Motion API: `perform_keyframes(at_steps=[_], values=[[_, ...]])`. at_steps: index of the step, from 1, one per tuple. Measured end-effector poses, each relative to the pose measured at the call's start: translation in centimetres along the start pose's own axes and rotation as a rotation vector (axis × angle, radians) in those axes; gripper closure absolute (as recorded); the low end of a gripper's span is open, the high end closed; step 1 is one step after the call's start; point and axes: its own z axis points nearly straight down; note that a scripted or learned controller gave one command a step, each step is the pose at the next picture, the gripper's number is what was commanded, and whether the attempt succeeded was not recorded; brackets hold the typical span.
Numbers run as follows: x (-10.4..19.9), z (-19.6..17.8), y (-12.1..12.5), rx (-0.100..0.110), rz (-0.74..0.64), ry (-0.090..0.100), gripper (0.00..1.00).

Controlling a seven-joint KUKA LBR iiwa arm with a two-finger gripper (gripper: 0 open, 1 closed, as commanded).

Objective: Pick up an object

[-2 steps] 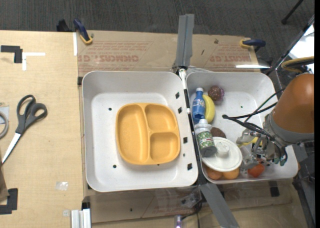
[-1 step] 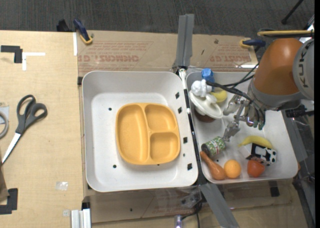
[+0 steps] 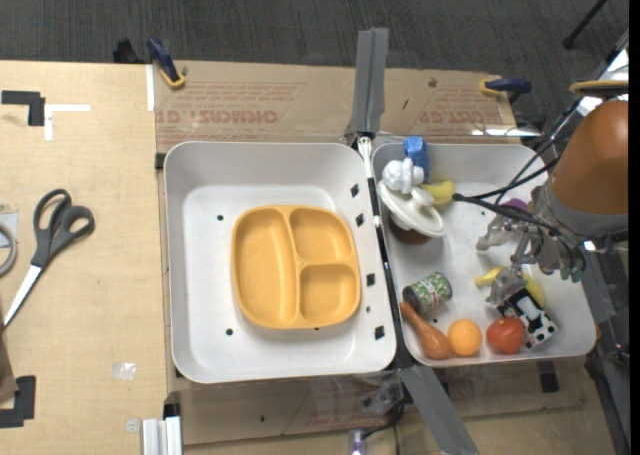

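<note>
- The gripper (image 3: pixel 517 261) hangs over the right side of the right bin (image 3: pixel 462 233), just above a cluster of small toys; whether its jaws are open or closed cannot be told from this slant, and nothing is clearly seen between them.
- Directly under it lie a yellow piece (image 3: pixel 490 276) and a black-and-white toy (image 3: pixel 536 321), touching a red tomato (image 3: pixel 505 335).
- Along the bin's near edge sit an orange ball (image 3: pixel 464 337) and a carrot (image 3: pixel 424 331) (the two touch), with a green can (image 3: pixel 431 291) just above them.
- At the bin's far left a white bowl (image 3: pixel 415 213) lies tilted, with a white-and-blue figure (image 3: pixel 406 169) beside it.
- The left bin (image 3: pixel 200 273) holds a yellow divided plate (image 3: pixel 296 266).
- Scissors (image 3: pixel 48 235) lie on the bench, well apart from both bins.
</note>
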Motion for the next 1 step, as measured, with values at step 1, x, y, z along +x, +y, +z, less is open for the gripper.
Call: perform_keyframes(at_steps=[1], values=[[1.32,-0.28,-2.40,-0.010,-0.167,-0.010,0.00]])
